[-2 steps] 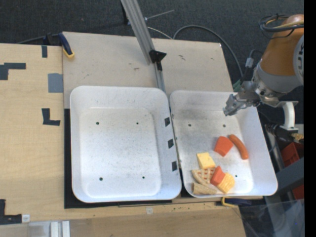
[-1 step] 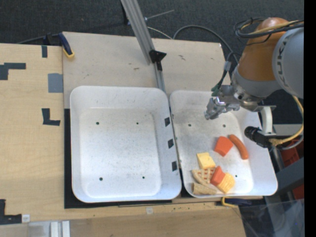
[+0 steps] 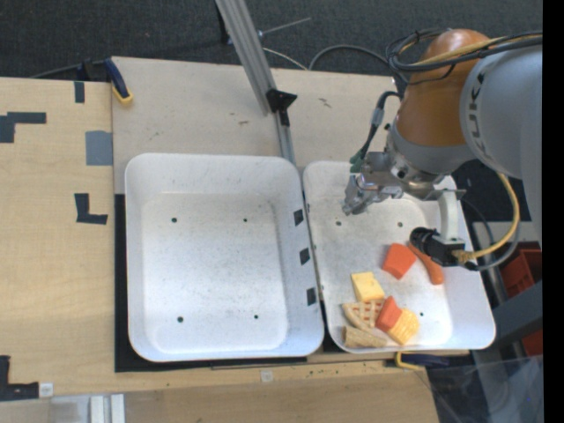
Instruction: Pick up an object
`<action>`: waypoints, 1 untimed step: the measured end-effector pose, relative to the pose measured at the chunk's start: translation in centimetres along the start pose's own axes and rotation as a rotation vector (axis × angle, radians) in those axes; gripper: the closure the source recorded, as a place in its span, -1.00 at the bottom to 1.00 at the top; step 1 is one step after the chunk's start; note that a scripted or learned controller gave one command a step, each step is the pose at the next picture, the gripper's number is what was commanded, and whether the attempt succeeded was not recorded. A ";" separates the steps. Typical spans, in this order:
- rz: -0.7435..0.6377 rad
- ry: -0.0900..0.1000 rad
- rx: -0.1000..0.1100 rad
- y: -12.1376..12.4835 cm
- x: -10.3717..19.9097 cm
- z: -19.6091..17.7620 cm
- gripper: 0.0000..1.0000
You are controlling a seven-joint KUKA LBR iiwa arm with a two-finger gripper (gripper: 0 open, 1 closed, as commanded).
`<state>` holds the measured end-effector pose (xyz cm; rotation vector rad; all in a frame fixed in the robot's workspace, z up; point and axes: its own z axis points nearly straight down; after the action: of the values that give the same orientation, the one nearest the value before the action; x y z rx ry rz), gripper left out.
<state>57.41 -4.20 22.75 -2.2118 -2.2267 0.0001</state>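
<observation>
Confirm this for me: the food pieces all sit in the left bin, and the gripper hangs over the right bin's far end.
One thing is wrong: the food pieces sit in the right bin, not the left bin. The camera view shows them clustered at its near end. The rest stands: the gripper hangs over the right bin's far end.

1 fixed camera looks down (at a slant) on 2 white bins.
</observation>
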 end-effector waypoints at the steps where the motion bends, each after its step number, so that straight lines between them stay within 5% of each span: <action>1: 0.001 -0.001 0.002 -1.4 4.6 0.8 1.00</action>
<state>55.97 0.39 21.98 -2.2124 -2.2253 0.0032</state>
